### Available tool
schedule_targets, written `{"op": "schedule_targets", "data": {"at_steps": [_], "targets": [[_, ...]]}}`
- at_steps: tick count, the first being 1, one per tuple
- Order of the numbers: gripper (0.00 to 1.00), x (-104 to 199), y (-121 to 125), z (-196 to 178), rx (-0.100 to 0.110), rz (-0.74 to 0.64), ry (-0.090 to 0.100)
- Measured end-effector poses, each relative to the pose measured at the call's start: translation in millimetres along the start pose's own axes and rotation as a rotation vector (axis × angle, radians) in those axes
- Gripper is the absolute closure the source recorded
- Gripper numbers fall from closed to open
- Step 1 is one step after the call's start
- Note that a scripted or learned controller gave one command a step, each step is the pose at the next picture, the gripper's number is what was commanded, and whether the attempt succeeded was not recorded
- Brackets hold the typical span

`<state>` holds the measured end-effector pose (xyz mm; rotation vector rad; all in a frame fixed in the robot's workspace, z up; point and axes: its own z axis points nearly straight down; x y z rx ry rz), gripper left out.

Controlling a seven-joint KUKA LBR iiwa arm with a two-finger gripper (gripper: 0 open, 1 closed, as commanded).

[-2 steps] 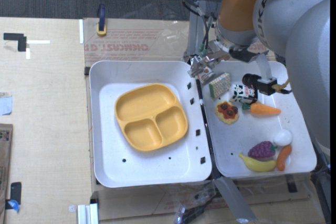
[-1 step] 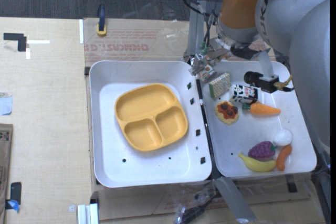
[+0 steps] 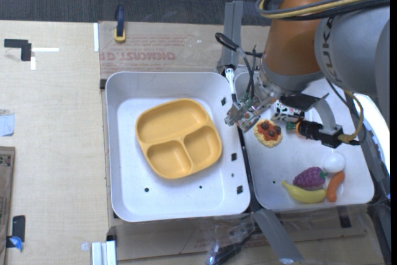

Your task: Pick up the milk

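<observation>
Nearest in the right white bin (image 3: 363, 192): yellow plastic banana (image 3: 304, 193), purple grape bunch (image 3: 309, 177), orange carrot (image 3: 335, 186), white egg (image 3: 334, 163). Further back sits a small round pizza toy (image 3: 268, 133). Just behind it, a white carton with black spots (image 3: 285, 112), probably the milk, mostly hidden under the arm. The tool (image 3: 247, 116) hangs over the bins' shared edge, near the pizza; finger state cannot be told. The left white bin (image 3: 124, 195) holds a yellow three-compartment plastic tray (image 3: 178, 138). Pale wooden surface (image 3: 49, 133) lies left.
</observation>
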<state>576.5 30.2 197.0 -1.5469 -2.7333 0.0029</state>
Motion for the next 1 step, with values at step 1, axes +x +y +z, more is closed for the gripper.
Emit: {"op": "schedule_targets", "data": {"at_steps": [1], "targets": [[1.0, 6.3, 64.0, -34.3, 0.0, 0.097, -0.001]]}}
